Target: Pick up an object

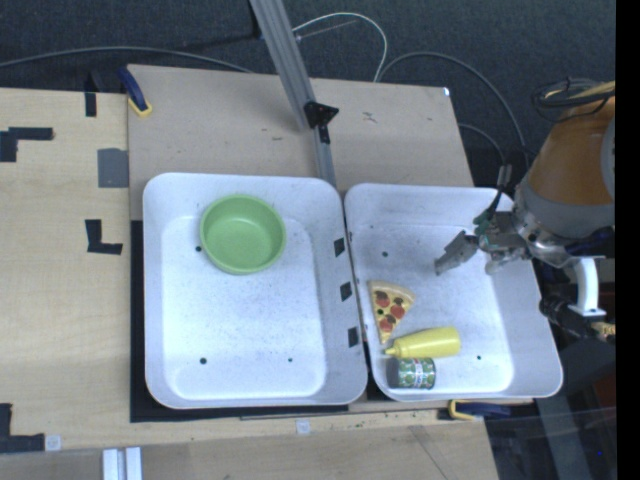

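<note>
From the camera above the bench, I see my arm (570,178) reaching in from the right, its orange band sitting over the right rim of the right bin (520,368). My gripper (462,251) hangs over the upper right part of that bin, its dark fingers pointing down and to the left toward the bin floor. I cannot tell from this angle whether my fingers are spread or pressed together; they read as one dark shape, and I see nothing between them.

The things I could pick lie below and to the left of my gripper, all in the lower left part of the same bin. Nearest to me is the pizza slice (389,306), flat on the floor, well apart from my fingertips. Just below it lies the yellow mustard bottle (424,343), on its side, its nozzle end pointing left. Touching the bottle's lower edge is a small green can (412,372), close to the bin's front wall.

Far to my gripper's left, across the divide where the two bins meet, the left bin (170,368) holds a green bowl (242,233), upright in its upper part.

Beyond my gripper, up and to the left, a grey metal pole (285,48) runs slantwise over the bench toward the seam between the bins.
</note>
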`<state>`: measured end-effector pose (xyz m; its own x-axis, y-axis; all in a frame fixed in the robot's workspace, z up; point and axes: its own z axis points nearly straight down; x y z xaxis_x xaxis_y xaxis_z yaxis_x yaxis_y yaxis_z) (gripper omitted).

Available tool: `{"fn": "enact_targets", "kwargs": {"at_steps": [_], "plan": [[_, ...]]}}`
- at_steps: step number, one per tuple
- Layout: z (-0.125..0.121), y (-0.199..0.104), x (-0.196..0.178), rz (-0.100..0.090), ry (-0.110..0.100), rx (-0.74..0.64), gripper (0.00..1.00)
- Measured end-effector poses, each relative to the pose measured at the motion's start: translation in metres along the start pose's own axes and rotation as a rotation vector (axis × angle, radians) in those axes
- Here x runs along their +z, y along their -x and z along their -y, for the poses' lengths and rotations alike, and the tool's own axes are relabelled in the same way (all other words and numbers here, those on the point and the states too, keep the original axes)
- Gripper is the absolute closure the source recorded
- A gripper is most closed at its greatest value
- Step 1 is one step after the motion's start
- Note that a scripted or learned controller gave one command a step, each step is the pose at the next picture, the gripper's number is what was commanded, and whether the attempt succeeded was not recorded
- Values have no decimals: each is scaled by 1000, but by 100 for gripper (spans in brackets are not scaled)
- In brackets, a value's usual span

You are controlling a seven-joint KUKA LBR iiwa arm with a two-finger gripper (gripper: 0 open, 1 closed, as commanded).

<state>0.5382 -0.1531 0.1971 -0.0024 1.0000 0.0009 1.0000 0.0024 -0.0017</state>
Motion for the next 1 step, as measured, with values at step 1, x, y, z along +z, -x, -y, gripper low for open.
{"fn": "enact_targets", "kwargs": {"at_steps": [1], "plan": [[0, 0, 0, 0, 0, 0, 0]]}}
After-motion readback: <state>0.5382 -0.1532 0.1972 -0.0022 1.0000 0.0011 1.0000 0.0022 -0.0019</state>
